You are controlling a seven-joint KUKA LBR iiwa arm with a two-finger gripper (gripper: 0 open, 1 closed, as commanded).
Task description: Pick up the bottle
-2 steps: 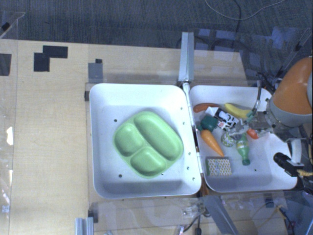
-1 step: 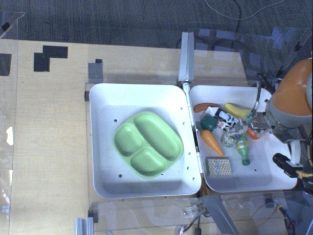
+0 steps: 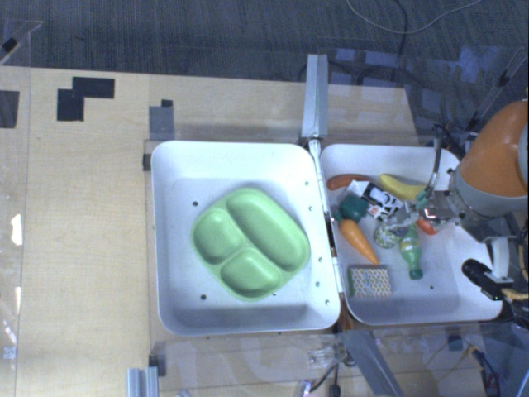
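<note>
Table (image 3: 91,246) of pale wood carries two shallow white bins side by side. Nearest in the right bin (image 3: 438,304), by its front edge, lies a speckled sponge (image 3: 370,281). Just behind it the green bottle (image 3: 411,253) lies flat near the bin's middle, with a carrot (image 3: 358,240) and a clear round thing (image 3: 385,236) to its left. The hand (image 3: 423,212) sits low just behind the bottle's far end; whether it grips anything cannot be told. The arm (image 3: 496,168) leans in over the bin's right edge. Farther back lie a banana (image 3: 401,187) and a brown piece (image 3: 347,180). A green divided tray (image 3: 250,242) rests in the left bin (image 3: 173,222).
</note>
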